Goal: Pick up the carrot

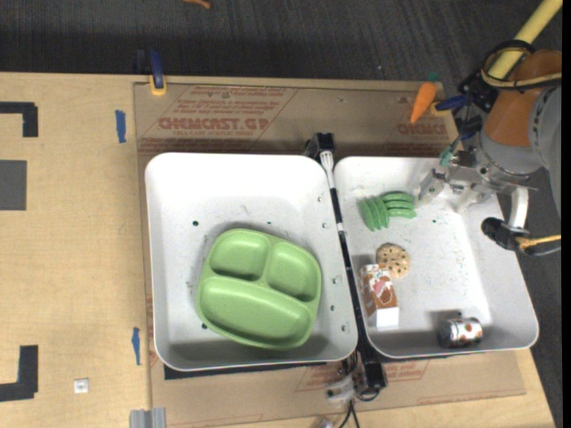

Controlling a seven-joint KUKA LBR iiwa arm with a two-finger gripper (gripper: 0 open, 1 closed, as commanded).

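Beyond the far rim of the right bin [526, 328], at about one o'clock from that bin's middle, the carrot [424, 102] lies on the brown cardboard sheet [223, 119] that backs both bins. It is small and orange with a green tuft at its upper end, and it tapers down toward seven o'clock. It looks like a toy, smooth and probably hard, so it may roll or skid if nudged from the side.

From the single overhead view, the gripper [451, 184] hangs over the upper part of the right bin, at roughly five o'clock from the carrot and well apart from it. Its metal parts merge with the white bin floor, so I cannot tell how wide the claw stands; nothing can be seen caught in it. The grey wrist and orange band rise toward three o'clock.

The main risk, as I judge it, is position: the carrot sits outside the bin, so the bin's rim stands between the claw and its target. A low sweep toward eleven o'clock could strike that rim. A blue clamp [451, 102] just beside the carrot at three o'clock crowds the approach and might be clipped or grabbed instead. A descent from where the claw hangs now would sooner meet the green ridged piece [389, 209], close at eight o'clock from the claw. The cookie [392, 259], the small carton [381, 294] and the can [460, 330] lie farther toward six o'clock, while the green divided plate [259, 285] in the left bin [169, 239] is out of the way.
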